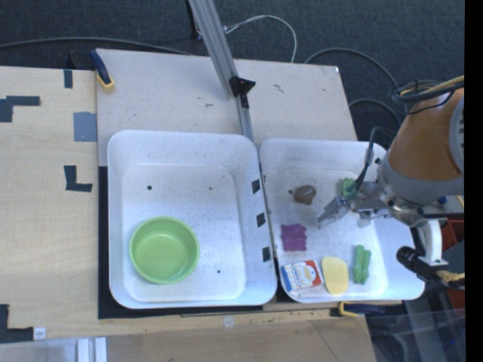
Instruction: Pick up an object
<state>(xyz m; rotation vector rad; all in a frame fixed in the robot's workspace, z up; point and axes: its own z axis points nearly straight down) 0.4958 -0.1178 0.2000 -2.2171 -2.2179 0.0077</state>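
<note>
The gripper [338, 206] hangs over the middle of the right bin [324, 151], its grey fingers slightly parted around nothing. Just beyond their tips sit a brown lump [305, 194] and a purple block [293, 237], probably the nearest candidates. A yellow piece [335, 274], a green piece [361, 265] and a red-and-white packet [301, 275] line the bin's near edge.

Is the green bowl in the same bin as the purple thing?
No, the green bowl sits alone in the left bin, while the purple thing lies in the right bin.

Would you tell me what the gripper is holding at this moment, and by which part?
Nothing: the gripper hangs above bare floor of the right bin.
</note>
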